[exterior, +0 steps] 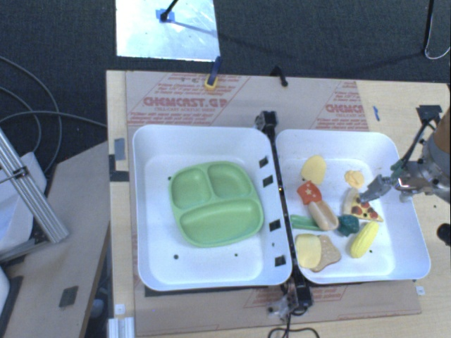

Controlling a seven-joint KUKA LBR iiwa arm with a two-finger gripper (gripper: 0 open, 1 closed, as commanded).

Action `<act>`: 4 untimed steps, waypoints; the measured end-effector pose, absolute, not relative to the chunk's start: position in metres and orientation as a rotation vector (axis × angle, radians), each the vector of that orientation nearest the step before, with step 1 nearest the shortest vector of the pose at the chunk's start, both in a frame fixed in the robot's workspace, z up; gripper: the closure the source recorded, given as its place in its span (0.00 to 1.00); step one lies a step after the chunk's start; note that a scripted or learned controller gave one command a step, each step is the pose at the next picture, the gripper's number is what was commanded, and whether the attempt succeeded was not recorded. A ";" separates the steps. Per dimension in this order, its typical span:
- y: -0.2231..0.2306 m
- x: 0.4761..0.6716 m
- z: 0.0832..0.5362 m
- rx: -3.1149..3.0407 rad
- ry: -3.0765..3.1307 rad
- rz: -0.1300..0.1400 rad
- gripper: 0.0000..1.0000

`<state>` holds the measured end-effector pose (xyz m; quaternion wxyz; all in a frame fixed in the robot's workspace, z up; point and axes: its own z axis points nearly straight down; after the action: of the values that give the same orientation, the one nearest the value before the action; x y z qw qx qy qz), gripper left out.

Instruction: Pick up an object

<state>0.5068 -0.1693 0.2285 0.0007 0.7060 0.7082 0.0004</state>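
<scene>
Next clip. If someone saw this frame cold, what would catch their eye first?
Most likely the green divided plate, alone in the left bin and the largest patch of colour. Next, the cluster of toy food in the right bin: a pizza slice, a hot dog, a corn cob and a yellow round piece. The gripper reaches in from the right, just above the pizza slice.

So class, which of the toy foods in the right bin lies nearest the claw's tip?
The pizza slice, the triangular piece with red dots. It lies right at the claw; the corn cob and hot dog lie farther away.
</scene>
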 end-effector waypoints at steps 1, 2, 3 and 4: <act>-0.174 0.494 0.103 2.199 2.204 0.012 0.00; -0.101 0.587 0.085 2.202 2.231 0.011 0.00; -0.106 0.583 0.095 2.214 2.223 0.005 1.00; -0.106 0.583 0.095 2.214 2.224 0.005 0.00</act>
<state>0.5825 -0.1064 0.0950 0.0017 0.7056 0.7086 0.0015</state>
